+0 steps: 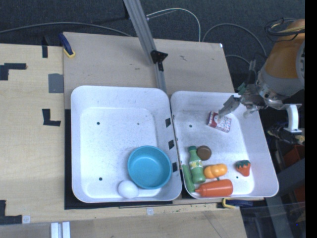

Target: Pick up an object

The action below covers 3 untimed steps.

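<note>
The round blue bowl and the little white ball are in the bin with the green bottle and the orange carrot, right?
Not quite. The camera view shows the round blue bowl and the little white ball in the left white bin. The green bottle and the orange carrot lie in the right white bin.

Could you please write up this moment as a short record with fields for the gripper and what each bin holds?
gripper: above the right bin's far side, just beside the red-and-white packet
held object: none seen
left bin: blue bowl, white ball
right bin: packet, green bottle, brown round item, orange toy, toy carrot, toy strawberry
</note>
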### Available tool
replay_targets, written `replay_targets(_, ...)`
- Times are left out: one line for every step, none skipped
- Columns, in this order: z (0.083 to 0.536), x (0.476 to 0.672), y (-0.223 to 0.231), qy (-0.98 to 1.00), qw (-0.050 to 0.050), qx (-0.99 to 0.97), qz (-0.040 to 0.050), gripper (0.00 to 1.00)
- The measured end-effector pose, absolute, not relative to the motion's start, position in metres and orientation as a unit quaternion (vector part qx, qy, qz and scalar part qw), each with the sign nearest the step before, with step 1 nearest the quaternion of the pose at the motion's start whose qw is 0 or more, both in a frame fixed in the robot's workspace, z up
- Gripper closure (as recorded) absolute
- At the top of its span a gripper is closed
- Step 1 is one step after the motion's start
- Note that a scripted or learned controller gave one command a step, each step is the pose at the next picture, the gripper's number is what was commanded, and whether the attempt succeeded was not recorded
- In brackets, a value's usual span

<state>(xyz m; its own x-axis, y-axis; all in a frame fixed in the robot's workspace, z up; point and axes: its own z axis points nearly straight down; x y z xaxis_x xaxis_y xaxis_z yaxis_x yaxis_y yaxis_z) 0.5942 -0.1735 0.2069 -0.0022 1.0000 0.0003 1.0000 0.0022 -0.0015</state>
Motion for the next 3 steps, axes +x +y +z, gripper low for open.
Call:
replay_targets(0.207, 0.594, -0.174, -0.708, 0.001, -0.706, 0.0004, 0.00)
replay_targets(0.144, 0.588, -0.172, -0.708, 0.003, -0.707, 0.0024, 0.00)
replay_targets(0.089, 0.586, -0.171, -0.708, 0.002, -0.707, 0.0022, 0.00)
